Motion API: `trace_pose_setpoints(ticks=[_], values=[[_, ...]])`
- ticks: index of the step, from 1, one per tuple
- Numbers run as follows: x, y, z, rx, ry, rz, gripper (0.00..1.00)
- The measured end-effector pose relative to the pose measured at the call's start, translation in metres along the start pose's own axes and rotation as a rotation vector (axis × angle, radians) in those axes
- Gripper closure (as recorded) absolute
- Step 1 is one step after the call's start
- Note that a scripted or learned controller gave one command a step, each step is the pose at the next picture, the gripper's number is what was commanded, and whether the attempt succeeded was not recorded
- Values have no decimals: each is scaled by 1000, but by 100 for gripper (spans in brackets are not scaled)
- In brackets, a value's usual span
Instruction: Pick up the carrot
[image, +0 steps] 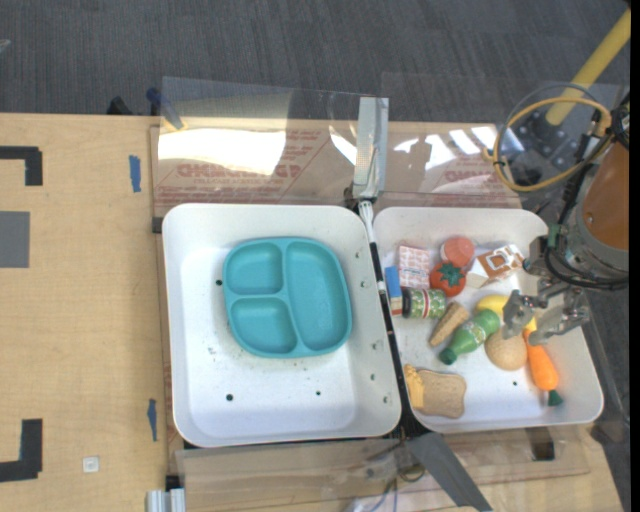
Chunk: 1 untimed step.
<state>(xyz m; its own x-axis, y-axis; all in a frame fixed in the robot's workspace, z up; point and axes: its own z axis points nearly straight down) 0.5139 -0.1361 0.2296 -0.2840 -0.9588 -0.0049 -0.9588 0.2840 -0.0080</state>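
**Orange carrot under my fingers, not yet gripped**

Orange and tapered, the carrot (543, 368) lies flat on the floor of the right bin (590, 400), near that bin's right wall, its green stub pointing toward the front corner. It lies at a slant, which I judge matters: to close across its narrow width I need to line up with that slant.

My fingers (541, 318) hang just above the carrot's blunt upper end. They look parted, with nothing between them; the carrot sits below them on the bin floor, so I claim no hold.

Just left of the carrot lies a tan potato (506, 351), close enough that a finger coming down on that side could nudge it. Further left of the carrot are a green bottle-shaped toy (470, 335), a yellow piece (492, 305) and a slice of bread (440, 391). A red tomato (449, 278) sits well up and left of the carrot.

Far left of the carrot, the other bin (190, 400) holds a teal divided plate (287, 297).
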Motion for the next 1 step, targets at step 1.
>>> trace_pose_setpoints(ticks=[1], values=[[-5, 28, -13, -5, -1, -429, 100]])
